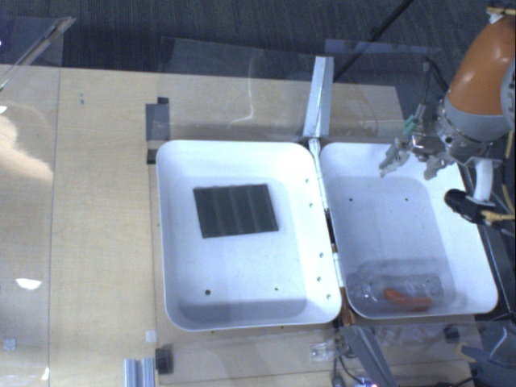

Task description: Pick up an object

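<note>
The gripper [413, 156] hung with its two thin metal fingers spread and nothing between them. Well below it, at the right bin's [363, 216] near edge, lay a clear plastic bottle [399, 290]. Far to its left, a dark ribbed mat [235, 210] lay flat in the left bin [177, 240].

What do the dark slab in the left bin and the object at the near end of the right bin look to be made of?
The dark slab: matte dark grey, ribbed in parallel strips with no shine, so likely rubber or foam. The bottle: clear and see-through with faint glints, probably thin plastic, with something orange showing inside. The bins look like smooth white moulded plastic.
</note>
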{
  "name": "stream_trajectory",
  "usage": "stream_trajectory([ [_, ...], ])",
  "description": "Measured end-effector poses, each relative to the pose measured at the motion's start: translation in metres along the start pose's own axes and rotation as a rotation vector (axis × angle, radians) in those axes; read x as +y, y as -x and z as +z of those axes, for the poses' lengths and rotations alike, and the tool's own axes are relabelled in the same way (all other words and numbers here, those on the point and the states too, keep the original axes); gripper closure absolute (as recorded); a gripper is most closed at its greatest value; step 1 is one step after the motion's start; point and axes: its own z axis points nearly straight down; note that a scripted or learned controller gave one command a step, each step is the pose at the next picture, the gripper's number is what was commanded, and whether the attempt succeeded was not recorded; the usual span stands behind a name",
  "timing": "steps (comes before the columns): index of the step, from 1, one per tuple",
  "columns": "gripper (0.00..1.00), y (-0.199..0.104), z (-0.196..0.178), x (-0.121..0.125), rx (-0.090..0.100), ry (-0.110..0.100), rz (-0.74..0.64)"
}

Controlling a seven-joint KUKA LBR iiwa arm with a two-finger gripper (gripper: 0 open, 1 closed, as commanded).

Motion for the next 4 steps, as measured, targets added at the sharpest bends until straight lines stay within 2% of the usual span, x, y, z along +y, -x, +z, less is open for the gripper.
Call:
stream_trajectory([
  [1,0.00,-0.028,0.041,0.039,0.000,0.001,0.080],
  [2,0.00,0.066,0.059,0.032,-0.001,0.002,0.143],
  [3,0.00,0.048,0.005,-0.022,0.000,0.000,0.338],
  [4,0.00,0.045,0.005,-0.125,0.000,-0.001,0.410],
])
